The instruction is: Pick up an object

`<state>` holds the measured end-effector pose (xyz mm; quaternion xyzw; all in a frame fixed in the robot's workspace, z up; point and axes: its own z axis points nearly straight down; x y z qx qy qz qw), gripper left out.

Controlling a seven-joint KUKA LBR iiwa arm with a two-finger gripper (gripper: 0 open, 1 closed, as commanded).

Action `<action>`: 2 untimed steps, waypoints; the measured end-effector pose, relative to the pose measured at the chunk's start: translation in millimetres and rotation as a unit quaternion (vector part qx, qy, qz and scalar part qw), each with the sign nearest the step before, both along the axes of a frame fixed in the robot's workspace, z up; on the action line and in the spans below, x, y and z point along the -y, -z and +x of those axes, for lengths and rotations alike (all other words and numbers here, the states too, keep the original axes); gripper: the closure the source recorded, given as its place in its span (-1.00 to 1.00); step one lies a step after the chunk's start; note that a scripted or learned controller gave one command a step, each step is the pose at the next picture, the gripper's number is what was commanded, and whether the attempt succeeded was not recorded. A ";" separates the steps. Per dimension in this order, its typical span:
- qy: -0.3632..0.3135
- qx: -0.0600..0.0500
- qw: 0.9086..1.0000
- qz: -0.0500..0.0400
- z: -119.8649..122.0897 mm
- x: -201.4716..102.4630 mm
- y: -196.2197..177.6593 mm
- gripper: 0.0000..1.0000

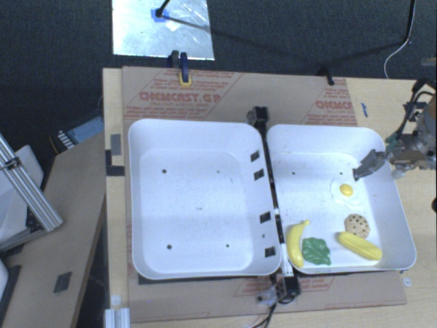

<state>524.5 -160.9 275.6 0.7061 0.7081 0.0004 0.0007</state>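
The right bin [321, 149] holds several toy foods. A fried egg with a yellow yolk [346, 190] lies near its right wall. Below it sits a round brown cookie [355, 224], and a yellow corn cob [360, 246] lies in the front right corner. A banana [296, 243] rests against the front left corner, with a green leafy piece [316, 251] beside it. My gripper [363, 169] reaches in over the bin's right rim and hangs just above and to the right of the egg, with nothing seen held in it.
The left bin [198, 142] stands beside the right one, with a row of dark clips [263, 197] along the shared divider. Cardboard [205, 94] lies under both bins. A metal plate [164, 19] sits at the back, and cables run across the dark floor.
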 end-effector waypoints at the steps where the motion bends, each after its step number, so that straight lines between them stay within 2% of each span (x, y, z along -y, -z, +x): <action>1: -0.003 0.006 1.000 -0.001 14.5 -32.9 -103.0 -1.00; 2: -0.003 0.007 1.000 0.000 -30.2 -70.9 -207.2 -1.00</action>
